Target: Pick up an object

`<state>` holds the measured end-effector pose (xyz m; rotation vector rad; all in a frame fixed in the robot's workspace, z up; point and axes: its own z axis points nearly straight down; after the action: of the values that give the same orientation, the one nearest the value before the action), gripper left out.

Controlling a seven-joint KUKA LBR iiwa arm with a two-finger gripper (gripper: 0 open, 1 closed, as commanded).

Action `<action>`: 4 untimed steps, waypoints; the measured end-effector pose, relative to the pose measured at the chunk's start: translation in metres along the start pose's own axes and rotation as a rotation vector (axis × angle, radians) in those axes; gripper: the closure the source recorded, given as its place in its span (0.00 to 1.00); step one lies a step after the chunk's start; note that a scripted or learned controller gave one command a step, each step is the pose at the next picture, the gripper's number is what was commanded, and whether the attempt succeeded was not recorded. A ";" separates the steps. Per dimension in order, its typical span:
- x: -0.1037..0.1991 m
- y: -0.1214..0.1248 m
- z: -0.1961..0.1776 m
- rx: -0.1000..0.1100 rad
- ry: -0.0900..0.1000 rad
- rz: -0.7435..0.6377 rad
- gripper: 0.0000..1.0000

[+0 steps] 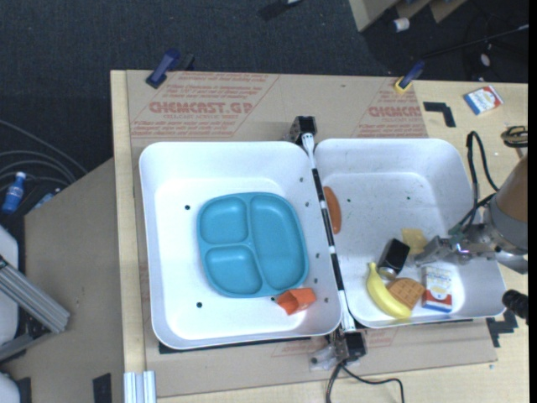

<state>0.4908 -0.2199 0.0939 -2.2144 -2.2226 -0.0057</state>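
In the right bin [394, 162], a yellow banana [382, 293] lies near the front edge beside a tan cracker-like piece [408, 291] and a small white and red carton [439, 286]. A black object [393, 256] and a yellow block [414, 240] sit just behind them. An orange oblong piece [333, 209] rests against the bin's left wall. My gripper [438, 248] reaches in low from the right, just above the carton and right of the yellow block, with nothing seen held in it.
The left bin [168, 225] holds a blue divided plate [252, 243] and a small orange block [295, 300] at its front. Black cables [476, 175] run along the right bin's far right side. The arm's grey body [513, 217] stands over the right rim.
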 end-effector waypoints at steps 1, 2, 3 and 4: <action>-0.001 0.000 -0.010 -0.001 -0.004 0.002 1.00; 0.051 0.072 -0.070 -0.002 -0.005 0.002 1.00; 0.050 0.071 -0.069 0.000 -0.006 0.002 0.00; 0.022 -0.002 0.000 -0.001 -0.006 0.003 0.00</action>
<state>0.4890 -0.1981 0.0938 -2.2219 -2.2228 -0.0004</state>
